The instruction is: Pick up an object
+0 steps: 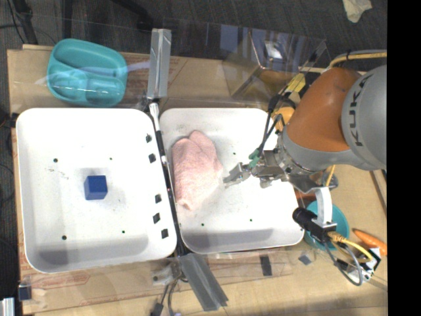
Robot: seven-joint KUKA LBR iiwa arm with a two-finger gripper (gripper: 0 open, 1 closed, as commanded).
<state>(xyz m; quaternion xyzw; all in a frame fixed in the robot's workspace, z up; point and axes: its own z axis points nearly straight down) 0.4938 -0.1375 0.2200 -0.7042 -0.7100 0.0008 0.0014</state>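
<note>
A small blue cube (96, 187) rests on the floor of the left bin (39, 143), a little left of its middle. In the right bin (263, 232) a soft pink cloth-like lump (195, 166) lies against the left wall. My gripper (241, 166) hangs low over the middle of the right bin, just right of the pink lump and close to its edge. The gripper is open, with one pale finger (231, 175) pointing at the lump and nothing between the two. The grey and orange arm (325, 120) covers the bin's right side.
A teal plastic container (85, 71) sits on the bench behind the left bin. A metal divider (160, 176) with black clips separates the bins. Cables, a teal round part (327, 219) and an orange tool (368, 239) lie off the right bin's front right corner.
</note>
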